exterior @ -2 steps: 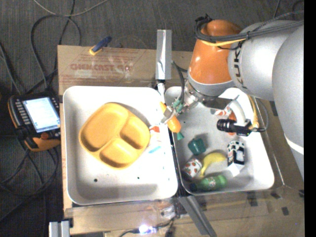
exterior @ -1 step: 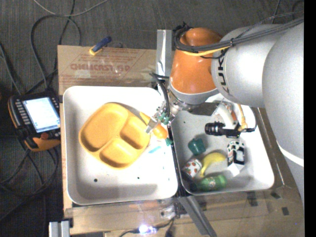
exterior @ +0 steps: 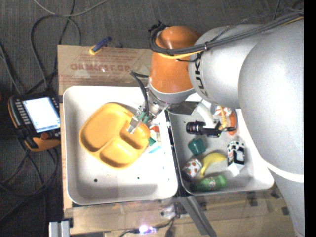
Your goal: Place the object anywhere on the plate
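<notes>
The gripper (exterior: pixel 136 125) hangs over the right edge of the plate (exterior: pixel 106 132), its two thin metal fingers pointing down and left; whether they are parted or closed on anything I cannot tell, since the tips blur against the plate's rim. The plate is smooth yellow plastic, rounded, with three compartments, and lies tilted in the middle of the left bin (exterior: pixel 89 181), its long axis running from upper left to lower right. Just right of the plate, near the bin's right wall, lies a small white and teal object (exterior: pixel 154 141), partly hidden by the gripper's shadow; its shape is unclear.

The right bin (exterior: pixel 256 179) holds about seven things: a black bottle (exterior: pixel 201 128) lying with its long axis left to right, a small green cup (exterior: pixel 196 145), a yellow banana (exterior: pixel 213 162) curved along the bin's middle, a green bottle (exterior: pixel 210 183) at the front edge, a round patterned ball (exterior: pixel 191 168), a white and black carton (exterior: pixel 236 154), and an orange and white item (exterior: pixel 226 116) near the back edge.
</notes>
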